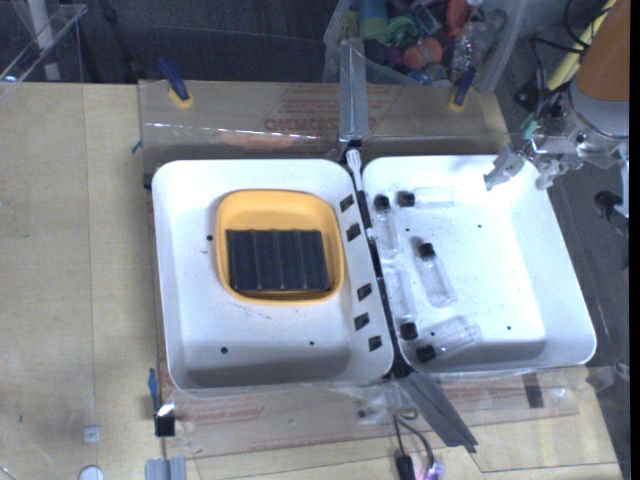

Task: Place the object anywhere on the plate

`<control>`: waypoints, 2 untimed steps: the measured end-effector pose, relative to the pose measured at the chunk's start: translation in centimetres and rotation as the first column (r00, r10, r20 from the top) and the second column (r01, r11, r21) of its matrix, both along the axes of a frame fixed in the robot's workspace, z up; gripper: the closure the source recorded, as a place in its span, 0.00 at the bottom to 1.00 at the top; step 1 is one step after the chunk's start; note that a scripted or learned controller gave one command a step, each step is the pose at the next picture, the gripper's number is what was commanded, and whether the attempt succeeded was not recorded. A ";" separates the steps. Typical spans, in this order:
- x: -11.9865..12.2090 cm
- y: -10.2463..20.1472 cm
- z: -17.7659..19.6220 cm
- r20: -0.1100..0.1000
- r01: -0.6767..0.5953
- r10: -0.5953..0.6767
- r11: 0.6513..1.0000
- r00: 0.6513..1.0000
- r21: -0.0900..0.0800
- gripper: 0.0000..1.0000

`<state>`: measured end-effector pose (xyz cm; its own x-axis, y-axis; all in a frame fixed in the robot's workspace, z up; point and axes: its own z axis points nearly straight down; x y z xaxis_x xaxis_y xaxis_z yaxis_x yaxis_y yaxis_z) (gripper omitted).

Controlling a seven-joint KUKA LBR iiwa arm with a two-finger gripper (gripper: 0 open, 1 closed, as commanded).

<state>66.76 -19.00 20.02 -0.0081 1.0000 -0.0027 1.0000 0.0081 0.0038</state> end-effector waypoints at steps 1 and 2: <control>0.1 0.6 3.5 0.001 -0.240 0.240 0.971 0.971 -0.001 0.00; 0.1 0.6 3.5 0.001 -0.240 0.240 0.971 0.971 -0.001 0.00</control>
